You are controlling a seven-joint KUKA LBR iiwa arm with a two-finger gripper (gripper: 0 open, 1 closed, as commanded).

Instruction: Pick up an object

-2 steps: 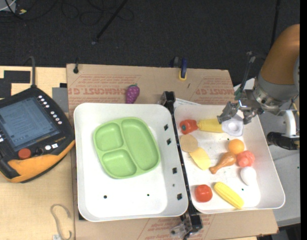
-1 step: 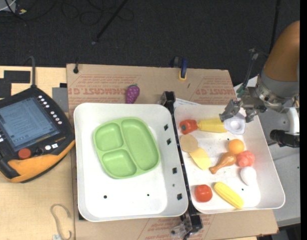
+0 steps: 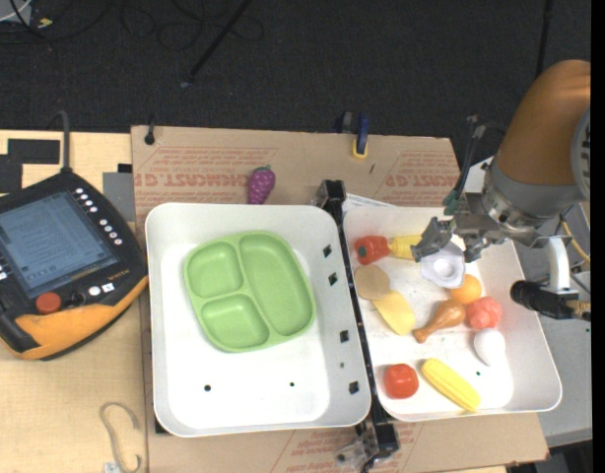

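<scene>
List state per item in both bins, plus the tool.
tool: low over the right bin's upper part, grip state unclear
green tray: flat in the left bin, compartments bare
red pepper: lying by the divider
chicken leg: lying on its side mid-bin
corn cob: lying at a slant near the front
tomato: resting left of the corn
white egg: resting near the right wall
purple grapes: on cardboard outside the bins

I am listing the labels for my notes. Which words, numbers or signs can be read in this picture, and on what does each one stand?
Cardboard sheet under the bins: red print, upside down and repeated at its top and bottom edges; the letters are too blurred to read with certainty.
Pendant at the left: its screen shows lines of text, too small to read; its buttons carry no readable marks.
Nothing readable on the bins, the green tray or the toy food.
</scene>
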